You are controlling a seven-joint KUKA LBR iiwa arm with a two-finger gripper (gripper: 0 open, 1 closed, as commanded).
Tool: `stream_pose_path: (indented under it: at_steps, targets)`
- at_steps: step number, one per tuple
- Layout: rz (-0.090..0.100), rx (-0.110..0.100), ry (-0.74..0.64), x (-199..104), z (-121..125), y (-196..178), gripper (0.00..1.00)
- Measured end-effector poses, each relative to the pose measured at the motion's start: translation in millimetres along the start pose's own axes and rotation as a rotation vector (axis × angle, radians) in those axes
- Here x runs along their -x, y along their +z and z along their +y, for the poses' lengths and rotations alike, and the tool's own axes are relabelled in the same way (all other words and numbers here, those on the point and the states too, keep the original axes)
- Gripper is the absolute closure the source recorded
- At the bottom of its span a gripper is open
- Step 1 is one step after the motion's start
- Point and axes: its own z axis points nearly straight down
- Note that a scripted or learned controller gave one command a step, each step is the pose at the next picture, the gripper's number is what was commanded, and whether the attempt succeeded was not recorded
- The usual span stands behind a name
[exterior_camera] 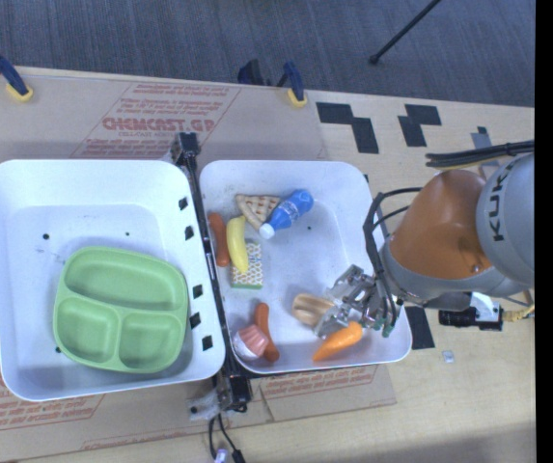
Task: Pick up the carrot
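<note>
The arm [469, 234] shows a rounded orange band, smooth and glossy, with a pale grey casing beside it that bears dark capital letters, partly cut off. Below the orange sits a grey collar ring. Thin black cables loop along the orange part and run down toward the wrist. A small white block with a dark patch sits under the grey collar. The gripper [358, 302] is a cluster of bare grey metal parts with small dark fittings.

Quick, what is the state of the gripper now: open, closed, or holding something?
Gripper: right above the carrot in the right bin; open or closed cannot be told.
</note>
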Motion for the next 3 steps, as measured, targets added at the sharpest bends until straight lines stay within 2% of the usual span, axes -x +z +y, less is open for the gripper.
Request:
stream_pose_path:
  at_steps: [1,2,3]
  targets:
    - [-0.004,0.0,0.097,-7.9,12.2,-38.1,1.0]
    - [-0.004,0.0,0.085,-15.8,25.1,-79.8,1.0]
    - [-0.004,0.0,0.086,-15.9,24.8,-79.7,0.0]
